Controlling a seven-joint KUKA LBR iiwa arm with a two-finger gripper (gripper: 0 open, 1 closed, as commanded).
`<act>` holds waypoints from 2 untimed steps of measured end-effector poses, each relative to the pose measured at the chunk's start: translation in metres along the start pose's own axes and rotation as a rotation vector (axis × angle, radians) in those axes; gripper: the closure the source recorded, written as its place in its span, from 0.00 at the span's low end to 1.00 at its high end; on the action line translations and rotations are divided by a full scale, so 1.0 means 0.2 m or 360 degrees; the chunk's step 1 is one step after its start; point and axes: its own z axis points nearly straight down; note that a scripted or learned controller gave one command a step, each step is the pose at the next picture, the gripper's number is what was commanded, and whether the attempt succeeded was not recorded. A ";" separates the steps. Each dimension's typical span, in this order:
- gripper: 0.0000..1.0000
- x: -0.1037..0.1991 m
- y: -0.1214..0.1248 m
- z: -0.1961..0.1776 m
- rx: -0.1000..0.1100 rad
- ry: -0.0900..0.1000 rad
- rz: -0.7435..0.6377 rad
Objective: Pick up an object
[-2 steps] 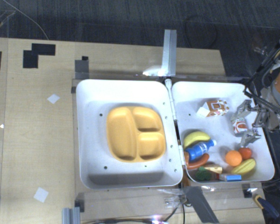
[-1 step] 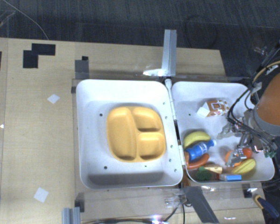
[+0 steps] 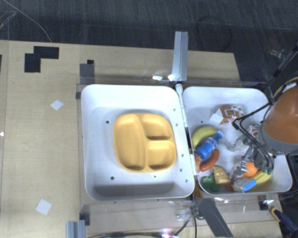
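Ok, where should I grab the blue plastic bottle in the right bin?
Grip the blue plastic bottle across its body, coming straight down. It lies on its side, tilted, cap up-right, its flanks looking open. The yellow banana and orange-red toy crowd its ends.

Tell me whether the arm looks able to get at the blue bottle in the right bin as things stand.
Probably yes. The blue bottle lies on top of the pile, against the banana, with nothing over it. The end effector is low in the same right bin, a short way to the bottle's right.
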 end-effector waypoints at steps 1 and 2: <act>0.00 0.05 0.12 0.00 0.0004 -0.0008 -0.0353; 0.00 0.04 0.07 0.00 -0.0005 0.0004 0.0021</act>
